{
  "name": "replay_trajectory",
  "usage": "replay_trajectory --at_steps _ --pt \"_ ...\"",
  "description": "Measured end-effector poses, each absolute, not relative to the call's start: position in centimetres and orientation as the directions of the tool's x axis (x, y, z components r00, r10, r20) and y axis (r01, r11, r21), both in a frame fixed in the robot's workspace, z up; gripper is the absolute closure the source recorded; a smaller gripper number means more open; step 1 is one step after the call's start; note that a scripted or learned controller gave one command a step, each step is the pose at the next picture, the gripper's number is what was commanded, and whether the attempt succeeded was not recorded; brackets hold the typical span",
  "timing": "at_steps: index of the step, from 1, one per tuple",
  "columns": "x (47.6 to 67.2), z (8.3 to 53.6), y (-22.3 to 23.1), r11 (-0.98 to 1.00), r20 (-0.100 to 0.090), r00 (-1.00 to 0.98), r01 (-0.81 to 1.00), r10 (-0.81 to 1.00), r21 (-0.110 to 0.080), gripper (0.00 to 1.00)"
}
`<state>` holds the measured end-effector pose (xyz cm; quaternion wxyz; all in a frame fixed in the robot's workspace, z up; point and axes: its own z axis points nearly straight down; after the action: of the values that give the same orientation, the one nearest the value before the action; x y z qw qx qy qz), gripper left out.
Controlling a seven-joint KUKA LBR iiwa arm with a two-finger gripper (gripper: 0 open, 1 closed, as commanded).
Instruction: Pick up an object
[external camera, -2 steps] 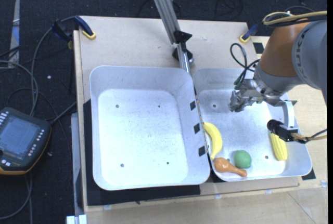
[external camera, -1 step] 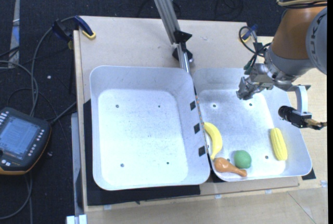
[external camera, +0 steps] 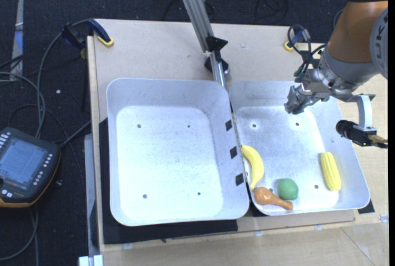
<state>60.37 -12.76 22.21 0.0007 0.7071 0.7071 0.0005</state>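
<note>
In the right bin (external camera: 278, 135) lie a yellow banana (external camera: 253, 163) against its left wall, an orange drumstick-shaped toy (external camera: 271, 197) and a green round object (external camera: 286, 188) near the front, and a yellow corn cob (external camera: 330, 170) at the right. My gripper (external camera: 297, 100) hangs over the bin's far right part, well behind all of these things. Nothing shows between its fingers, and from this angle they look dark and bunched together.
The left bin (external camera: 166, 147) lies beside the right one, sharing a middle wall. A slanted metal pole (external camera: 194, 8) rises from behind the bins. Clamps sit at the bench's back corners. A teach pendant (external camera: 21, 163) rests off the bench at left.
</note>
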Motion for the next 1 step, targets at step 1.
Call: replay_trajectory --at_steps 1 --pt "61.16 23.43 -7.42 0.005 0.001 -0.005 1.0 1.0 0.001 1.0"
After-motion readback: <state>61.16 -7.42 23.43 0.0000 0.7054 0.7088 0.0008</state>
